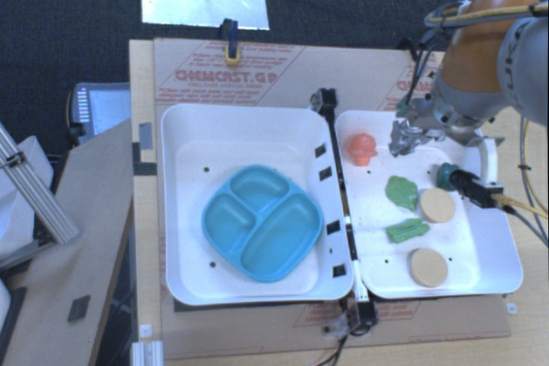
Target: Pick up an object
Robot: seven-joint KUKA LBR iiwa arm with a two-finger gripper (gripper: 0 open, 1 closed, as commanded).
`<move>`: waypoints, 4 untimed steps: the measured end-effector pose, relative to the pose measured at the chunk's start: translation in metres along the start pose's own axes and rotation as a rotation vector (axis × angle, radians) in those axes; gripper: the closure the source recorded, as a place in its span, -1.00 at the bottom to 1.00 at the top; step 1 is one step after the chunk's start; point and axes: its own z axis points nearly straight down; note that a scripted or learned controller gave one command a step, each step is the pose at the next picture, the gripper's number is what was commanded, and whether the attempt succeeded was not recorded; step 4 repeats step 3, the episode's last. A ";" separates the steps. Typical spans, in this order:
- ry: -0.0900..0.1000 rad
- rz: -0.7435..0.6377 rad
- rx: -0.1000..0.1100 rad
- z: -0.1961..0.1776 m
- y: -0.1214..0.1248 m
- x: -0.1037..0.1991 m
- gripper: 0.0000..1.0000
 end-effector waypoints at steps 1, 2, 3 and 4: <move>0.002 -0.002 0.001 0.006 -0.019 0.048 1.00; 0.001 -0.001 0.001 -0.001 -0.048 0.093 1.00; 0.001 -0.002 0.000 0.000 -0.061 0.148 1.00; 0.001 -0.002 0.000 0.000 -0.061 0.148 1.00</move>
